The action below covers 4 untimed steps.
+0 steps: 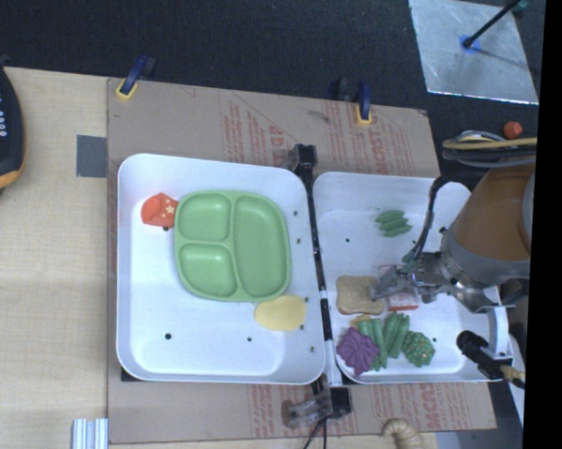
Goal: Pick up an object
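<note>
Gripper (390, 288) low in the right bin (357, 199), over the food pile; grip state unreadable.

Arm (487, 230) comes in from the right edge, gripper sits just beside the tan bread slice (355, 294), right at a small red-and-white piece (404, 300). Can't tell whether it has hold of anything or how wide it stands. Below it: green beans (391, 334), a broccoli piece (417, 348), purple grapes (357, 348), all bunched along the bin's near wall. A lone green pea pod (392, 222) lies apart, nearer the far wall. Left bin (144, 334) has a green divided plate (233, 245), a red item with a yellow star (159, 210) touching the plate's left edge, and a yellow piece (281, 313) just off its near-right corner.
</note>
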{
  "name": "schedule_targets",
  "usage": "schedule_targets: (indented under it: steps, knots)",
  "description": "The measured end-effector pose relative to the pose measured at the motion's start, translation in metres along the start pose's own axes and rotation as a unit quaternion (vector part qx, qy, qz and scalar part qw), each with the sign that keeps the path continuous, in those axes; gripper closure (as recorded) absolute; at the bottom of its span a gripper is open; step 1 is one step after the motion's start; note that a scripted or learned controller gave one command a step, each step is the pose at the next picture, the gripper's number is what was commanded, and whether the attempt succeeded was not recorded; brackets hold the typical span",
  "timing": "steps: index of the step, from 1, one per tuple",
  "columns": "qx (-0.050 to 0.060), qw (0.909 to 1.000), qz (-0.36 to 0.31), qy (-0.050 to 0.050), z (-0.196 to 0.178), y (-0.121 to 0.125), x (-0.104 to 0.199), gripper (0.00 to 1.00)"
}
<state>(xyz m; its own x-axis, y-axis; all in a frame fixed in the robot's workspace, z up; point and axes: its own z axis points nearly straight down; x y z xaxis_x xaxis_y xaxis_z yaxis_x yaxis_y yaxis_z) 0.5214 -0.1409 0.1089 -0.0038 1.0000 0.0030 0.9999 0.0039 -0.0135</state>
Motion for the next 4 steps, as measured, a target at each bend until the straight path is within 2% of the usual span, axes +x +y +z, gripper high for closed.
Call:
schedule_targets:
  steps: [1, 2, 3, 4]
  knots:
    - [-0.004, 1.0000, -0.002, -0.002, -0.013, 0.003, -0.002, 1.00]
    - [-0.004, 1.0000, -0.002, -0.002, -0.013, 0.003, -0.002, 0.00]
    - [-0.007, 1.0000, 0.000, -0.001, 0.016, -0.023, -0.008, 0.00]
    - [-0.008, 1.0000, -0.002, -0.002, 0.004, -0.022, -0.009, 1.00]
